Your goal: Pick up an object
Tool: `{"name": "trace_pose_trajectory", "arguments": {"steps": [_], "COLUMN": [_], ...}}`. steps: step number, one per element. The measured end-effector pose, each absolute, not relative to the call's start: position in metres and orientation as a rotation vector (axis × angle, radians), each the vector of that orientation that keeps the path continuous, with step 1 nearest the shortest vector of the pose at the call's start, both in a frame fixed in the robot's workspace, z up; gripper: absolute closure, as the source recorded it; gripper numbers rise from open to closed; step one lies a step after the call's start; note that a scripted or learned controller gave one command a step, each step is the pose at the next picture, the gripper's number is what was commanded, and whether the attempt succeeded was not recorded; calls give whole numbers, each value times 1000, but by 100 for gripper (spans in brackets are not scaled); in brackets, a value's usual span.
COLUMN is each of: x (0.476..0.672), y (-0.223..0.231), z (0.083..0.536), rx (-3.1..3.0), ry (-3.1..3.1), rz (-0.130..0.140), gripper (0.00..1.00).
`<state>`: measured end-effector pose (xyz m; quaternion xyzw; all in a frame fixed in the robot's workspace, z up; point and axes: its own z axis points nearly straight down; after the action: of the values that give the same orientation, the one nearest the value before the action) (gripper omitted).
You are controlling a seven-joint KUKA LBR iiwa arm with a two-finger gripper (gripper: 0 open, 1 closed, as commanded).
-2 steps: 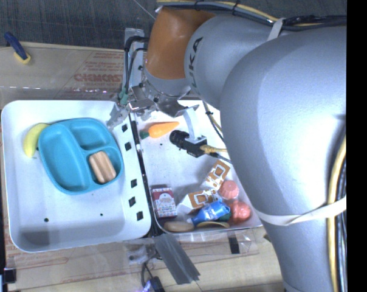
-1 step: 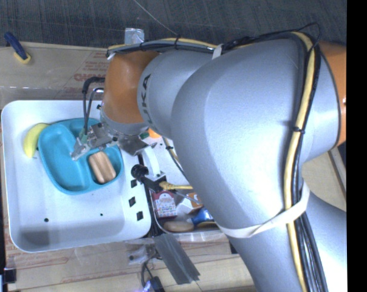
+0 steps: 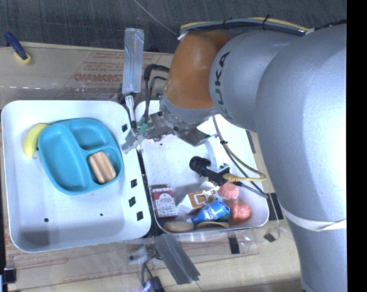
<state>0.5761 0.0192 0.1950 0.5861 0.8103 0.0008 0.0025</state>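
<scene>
Currently: tool at top-left of right bin, pickable objs all below it

Your tool point(image 3: 135, 135) sits at the upper-left corner of the right bin point(image 3: 171, 157), right against the divider wall btwn the two bins. It's seen from above w/ the wrist over it, so you can't tell whether it's open or closed.

Everything in that bin is bunched along its bottom edge, lower in the frame than the tool, w/ bare white floor btwn. Nearest candidate is the red box point(image 3: 164, 201): almost straight down-frame from the tool and a touch to the right, lying flat near the divider, long axis running roughly up-down in the frame. To its right are the blue packet point(image 3: 211, 213), long axis approx left-right w/ a slight tilt, a pink round obj point(image 3: 229, 190) and a red round obj point(image 3: 241, 210). Those three touch or overlap, so they look like harder picks.

The left bin point(image 3: 25, 224) holds a blue divided plate point(image 3: 68, 157) w/ a brown roll point(image 3: 102, 166) in its lower-right compartment, and a banana point(image 3: 30, 140) tucked along the plate's left edge.

My read: the move turns on travel down-frame. The red box is closest and stands apart on its left side, so you'd want the tool closing across its short side, i.e. left-right in the frame.
</scene>
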Motion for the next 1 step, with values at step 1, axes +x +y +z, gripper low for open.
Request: {"name": "trace_pose_trajectory", "arguments": {"steps": [1], "x": [604], "y": [36], "z": [191], "rx": [1746], "ry": [2613], "rz": [-3], "gripper": [0]}}
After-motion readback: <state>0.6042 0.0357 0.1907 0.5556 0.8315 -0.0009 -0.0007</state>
